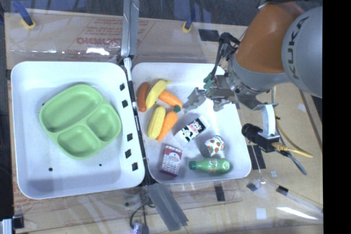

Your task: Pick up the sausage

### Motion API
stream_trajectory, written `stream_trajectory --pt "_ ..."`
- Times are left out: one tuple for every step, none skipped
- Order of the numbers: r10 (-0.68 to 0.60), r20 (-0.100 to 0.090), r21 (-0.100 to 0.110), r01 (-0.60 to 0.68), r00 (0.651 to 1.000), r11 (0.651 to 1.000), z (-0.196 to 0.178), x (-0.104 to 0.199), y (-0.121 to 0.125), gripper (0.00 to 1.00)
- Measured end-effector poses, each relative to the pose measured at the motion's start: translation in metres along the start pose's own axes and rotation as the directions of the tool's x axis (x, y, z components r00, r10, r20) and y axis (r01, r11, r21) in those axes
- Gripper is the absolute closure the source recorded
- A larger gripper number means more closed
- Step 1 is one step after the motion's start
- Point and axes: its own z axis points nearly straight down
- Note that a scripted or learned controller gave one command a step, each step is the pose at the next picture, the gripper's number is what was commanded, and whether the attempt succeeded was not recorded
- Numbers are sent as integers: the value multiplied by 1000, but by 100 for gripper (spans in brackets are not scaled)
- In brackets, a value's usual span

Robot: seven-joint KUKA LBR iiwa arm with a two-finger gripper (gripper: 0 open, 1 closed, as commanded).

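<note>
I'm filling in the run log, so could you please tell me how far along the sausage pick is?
Nothing looks done yet: the sausage lies in the right bin, at its left edge beside the banana. In hand: the gripper hangs over that bin, right of the carrots, with nothing between its fingers. Left: reaching across to the sausage, closing on it and lifting.

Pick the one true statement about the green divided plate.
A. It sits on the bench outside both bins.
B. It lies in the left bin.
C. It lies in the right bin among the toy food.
B: the green divided plate lies in the left bin, apart from the toy food.
</note>
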Motion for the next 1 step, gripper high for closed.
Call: stream_trajectory --pt "401 -3 -3 -401 916 916 70 5 -7 0"
